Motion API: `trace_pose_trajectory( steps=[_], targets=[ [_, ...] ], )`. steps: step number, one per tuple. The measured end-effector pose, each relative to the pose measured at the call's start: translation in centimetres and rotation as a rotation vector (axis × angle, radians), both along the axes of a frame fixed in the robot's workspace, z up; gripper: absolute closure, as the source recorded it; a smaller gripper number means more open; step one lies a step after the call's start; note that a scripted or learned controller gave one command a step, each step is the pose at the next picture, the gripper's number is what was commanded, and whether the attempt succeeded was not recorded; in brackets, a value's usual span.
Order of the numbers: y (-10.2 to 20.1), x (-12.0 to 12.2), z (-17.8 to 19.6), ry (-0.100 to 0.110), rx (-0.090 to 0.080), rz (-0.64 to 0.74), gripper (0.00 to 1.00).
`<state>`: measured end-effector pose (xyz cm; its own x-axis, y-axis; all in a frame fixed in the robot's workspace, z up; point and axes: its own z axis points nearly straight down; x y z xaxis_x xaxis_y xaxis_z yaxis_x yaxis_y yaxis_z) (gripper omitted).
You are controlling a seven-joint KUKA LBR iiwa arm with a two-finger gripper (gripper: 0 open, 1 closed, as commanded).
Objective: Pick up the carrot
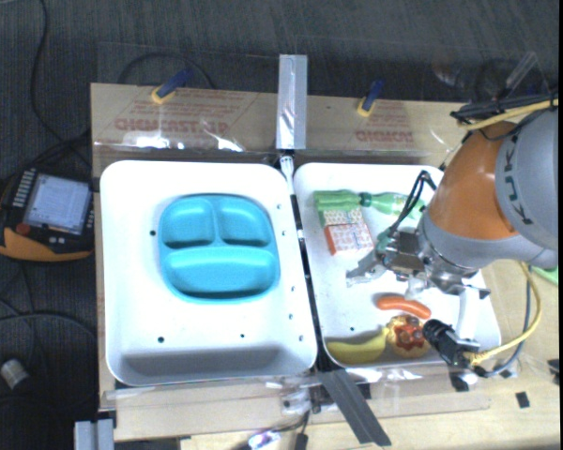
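**Gripper poised above carrot, right bin**

Observed at the right bin point(311, 251): gripper point(391, 268) low over the bin floor, reaching in from the right, grey arm point(535, 190) and orange band point(469, 200) above it. Jaws spread apart, nothing seen between them; one metal finger point(364, 270) pointing toward the left bin.

Carrot point(403, 304) lying flat on the bin floor just below the jaws in the view, toward the near rim, long axis roughly crosswise. Not between the fingers; contact cannot be confirmed, small gap apparent.

Further toward the near rim from the jaws: banana point(357, 347) along the bin's lower wall, and beside it a red and yellow item point(406, 336), kind not determinable. Black fitting point(441, 337) with yellow cable point(507, 345) just right of that item.

On the far side of the jaws: green bottle point(352, 200) lying on its side near the far wall, and a small patterned packet point(347, 230) between the bottle and the jaws.

Well left of the jaws, in the left bin point(122, 279): blue sectioned tray point(218, 247), centred.
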<state>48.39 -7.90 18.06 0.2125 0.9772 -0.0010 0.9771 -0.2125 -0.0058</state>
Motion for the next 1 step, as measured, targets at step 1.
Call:
trace_pose_trajectory(
  steps=[1],
  targets=[
    [-5.45,0.26,-9.3,-0.012,0.001,0.004,0.0]
  ],
)
